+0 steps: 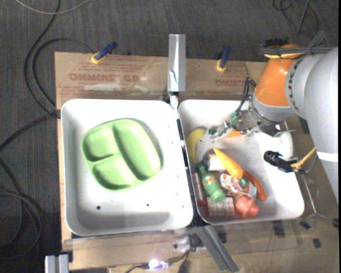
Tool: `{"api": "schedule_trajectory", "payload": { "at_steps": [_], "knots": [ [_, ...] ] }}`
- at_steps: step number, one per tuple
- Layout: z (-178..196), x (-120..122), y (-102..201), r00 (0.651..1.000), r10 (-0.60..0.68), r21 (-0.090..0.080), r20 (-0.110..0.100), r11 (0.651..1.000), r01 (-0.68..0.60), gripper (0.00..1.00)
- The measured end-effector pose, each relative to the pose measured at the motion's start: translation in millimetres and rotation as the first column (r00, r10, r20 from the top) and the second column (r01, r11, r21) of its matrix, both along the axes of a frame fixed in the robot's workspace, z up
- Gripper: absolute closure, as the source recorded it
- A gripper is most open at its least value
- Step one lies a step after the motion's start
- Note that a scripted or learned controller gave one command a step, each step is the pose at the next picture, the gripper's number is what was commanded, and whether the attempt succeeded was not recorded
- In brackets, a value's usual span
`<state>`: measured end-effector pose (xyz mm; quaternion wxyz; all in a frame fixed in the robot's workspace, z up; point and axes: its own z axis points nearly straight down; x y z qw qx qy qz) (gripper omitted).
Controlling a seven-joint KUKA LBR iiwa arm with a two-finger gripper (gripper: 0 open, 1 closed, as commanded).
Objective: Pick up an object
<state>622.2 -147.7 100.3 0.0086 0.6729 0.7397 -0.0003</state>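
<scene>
Arm [307, 90] foremost; gripper [234, 127] low in right bin [295, 206], beside banana [194, 141].

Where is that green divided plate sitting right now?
The green divided plate lies in the left white bin, about at its middle, across the divider from the right bin crowded with toy food.

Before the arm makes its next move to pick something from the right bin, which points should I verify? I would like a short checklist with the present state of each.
1. Gripper is over the right bin: ok.
2. Finger state, open or shut: cannot tell.
3. Something between the fingers: cannot tell.
4. Objects within reach: ok; carrot, banana and green bottle lie in that bin.
5. Targets well separated: not ok; the items lie crowded, several touching.
6. Green divided plate rests in the left bin, away from the arm: ok.
</scene>
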Motion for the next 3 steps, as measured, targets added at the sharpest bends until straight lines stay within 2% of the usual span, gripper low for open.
{"api": "schedule_trajectory", "payload": {
  "at_steps": [1,2,3],
  "knots": [
    [9,0,0,1.0,0.0,0.001,-0.001,1.0,0.0,1.0],
    [8,0,0,1.0,0.0,0.001,-0.001,1.0,0.0,0.0],
    [-10,-7,13,0.996,0.084,0.002,-0.003,0.997,-0.084,0.0]
  ]
}}
